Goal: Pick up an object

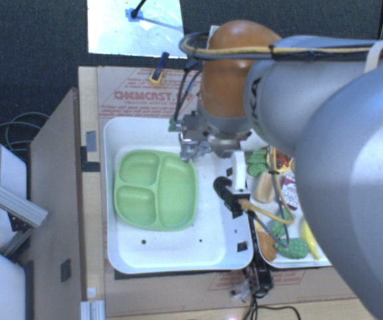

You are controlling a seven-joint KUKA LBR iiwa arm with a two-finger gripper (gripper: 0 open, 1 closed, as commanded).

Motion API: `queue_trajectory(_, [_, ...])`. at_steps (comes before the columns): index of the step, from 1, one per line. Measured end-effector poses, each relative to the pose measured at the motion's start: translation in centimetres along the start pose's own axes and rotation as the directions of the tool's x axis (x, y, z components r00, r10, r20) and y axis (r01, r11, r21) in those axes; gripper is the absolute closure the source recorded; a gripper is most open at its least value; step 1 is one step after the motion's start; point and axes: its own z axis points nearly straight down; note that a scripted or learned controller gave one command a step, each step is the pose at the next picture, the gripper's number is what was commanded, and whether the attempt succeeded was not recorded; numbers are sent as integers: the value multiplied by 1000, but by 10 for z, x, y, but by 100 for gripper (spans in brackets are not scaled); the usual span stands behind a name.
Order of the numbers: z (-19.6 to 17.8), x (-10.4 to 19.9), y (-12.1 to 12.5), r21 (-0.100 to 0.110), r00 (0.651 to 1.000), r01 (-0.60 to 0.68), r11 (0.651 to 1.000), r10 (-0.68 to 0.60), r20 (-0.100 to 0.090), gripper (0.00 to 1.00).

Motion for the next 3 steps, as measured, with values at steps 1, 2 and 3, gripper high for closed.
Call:
queue_trajectory(1, [-6,-59,84,4,1000,-13,1000,13,7,100])
queue_trajectory(2, [-40,0,94,7,1000,-1,1000,1,1,100])
queue_trajectory(3, [-85,80,95,6,1000,1,1000,-1,-1,100])
